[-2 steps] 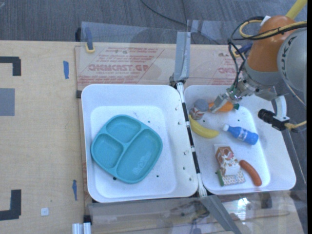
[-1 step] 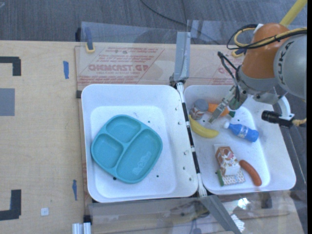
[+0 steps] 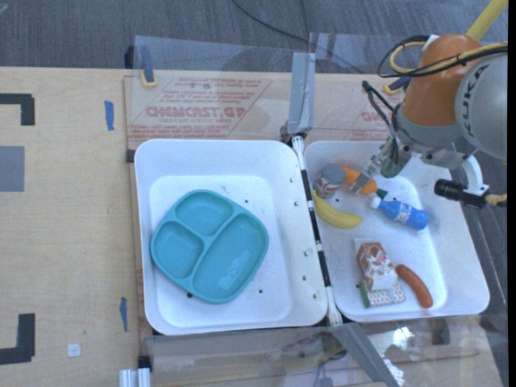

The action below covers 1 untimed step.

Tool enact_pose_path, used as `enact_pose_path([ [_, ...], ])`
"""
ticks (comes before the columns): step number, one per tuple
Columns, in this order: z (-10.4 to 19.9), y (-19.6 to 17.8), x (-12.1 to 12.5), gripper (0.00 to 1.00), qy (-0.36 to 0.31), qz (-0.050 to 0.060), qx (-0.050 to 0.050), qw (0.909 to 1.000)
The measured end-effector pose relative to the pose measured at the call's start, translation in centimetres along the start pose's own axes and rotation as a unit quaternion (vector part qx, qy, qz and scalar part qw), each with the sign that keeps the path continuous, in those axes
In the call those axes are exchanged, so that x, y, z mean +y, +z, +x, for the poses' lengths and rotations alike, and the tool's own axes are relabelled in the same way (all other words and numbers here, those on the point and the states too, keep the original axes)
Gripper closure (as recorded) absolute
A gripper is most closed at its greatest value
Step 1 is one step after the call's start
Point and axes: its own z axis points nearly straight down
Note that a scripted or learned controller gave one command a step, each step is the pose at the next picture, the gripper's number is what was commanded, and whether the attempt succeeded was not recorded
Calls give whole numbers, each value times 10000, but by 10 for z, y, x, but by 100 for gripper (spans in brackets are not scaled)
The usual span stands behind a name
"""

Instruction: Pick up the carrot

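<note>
A: Right bin (image 3: 468, 285), contents as I see them from the console. The carrot (image 3: 355, 177) lies at the upper left of this bin, a short orange piece. Touching or just beside it on the left is a small round brownish item (image 3: 327, 183); I cannot tell what it is. A banana (image 3: 336, 214) lies just below both, curved, near the bin's left wall.

B: And to the right of the carrot?

A: A blue bottle (image 3: 403, 212) with a white cap lies on its side, cap end pointing toward the carrot, near but apart from it. Lower down sit a flat printed packet (image 3: 377, 272) and a sausage (image 3: 414, 285), side by side, well apart from the carrot.

B: Left bin?

A: The left bin (image 3: 161, 160) holds a teal divided plate (image 3: 210, 244), well apart from everything I am working on.

B: Arm pose?

A: The arm (image 3: 451, 95) enters from the right, orange band above the wrist, tilted down and leftward. The gripper (image 3: 364, 183) is right at the carrot's right end. Its fingers appear to meet the carrot there, but whether they are closed on it I cannot tell.
</note>
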Motion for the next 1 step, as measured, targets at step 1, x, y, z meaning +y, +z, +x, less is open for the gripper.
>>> enact_pose_path([
  [1, 63, -83, 39, 100, 511, -23, -28, 9987],
])
